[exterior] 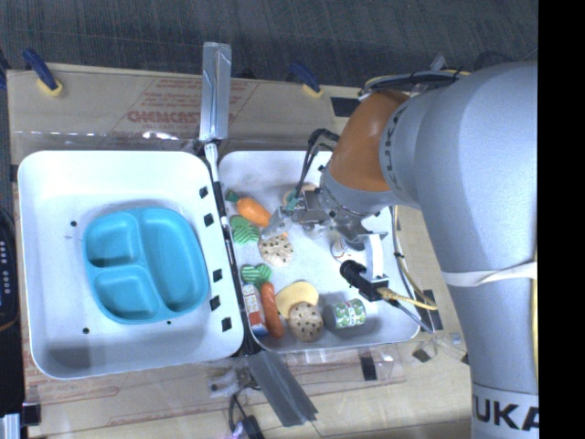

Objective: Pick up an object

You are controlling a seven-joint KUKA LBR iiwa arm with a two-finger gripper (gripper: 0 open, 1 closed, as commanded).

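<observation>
Toy food fills the right bin (402, 329), and we count an orange carrot (253, 211), a green striped piece (243, 231), a speckled cookie (275, 248), a red sausage (270, 307), a yellow wedge (296, 295), a second speckled ball (305, 320) and a small green can (348, 314). The gripper (306, 207) hangs low near the carrot, but the wrist hides its tips, so we cannot tell how they stand. The left bin (37, 245) holds a blue divided tray (144, 263).
</observation>
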